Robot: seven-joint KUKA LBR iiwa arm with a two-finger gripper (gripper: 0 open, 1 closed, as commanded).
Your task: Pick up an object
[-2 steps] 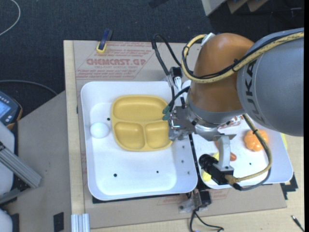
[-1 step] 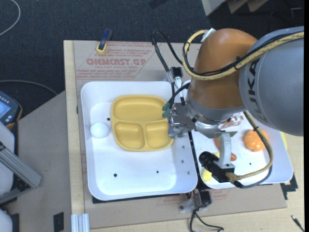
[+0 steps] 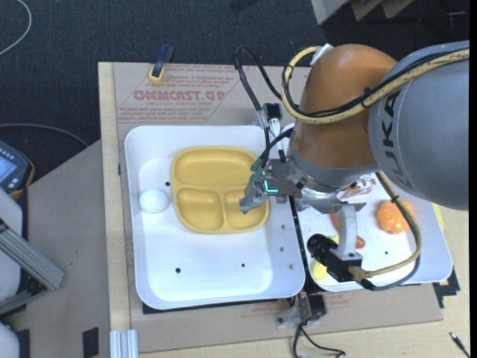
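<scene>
The tool [image 3: 252, 198] sits low over the right edge of a yellow divided tray [image 3: 209, 187] in the left bin [image 3: 216, 278]. A white ball [image 3: 154, 200] lies beside the tray's left.

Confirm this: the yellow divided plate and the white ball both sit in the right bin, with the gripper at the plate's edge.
Not quite. The camera view shows the yellow divided plate and white ball in the left bin, not the right. The gripper is indeed at the plate's right edge.
</scene>
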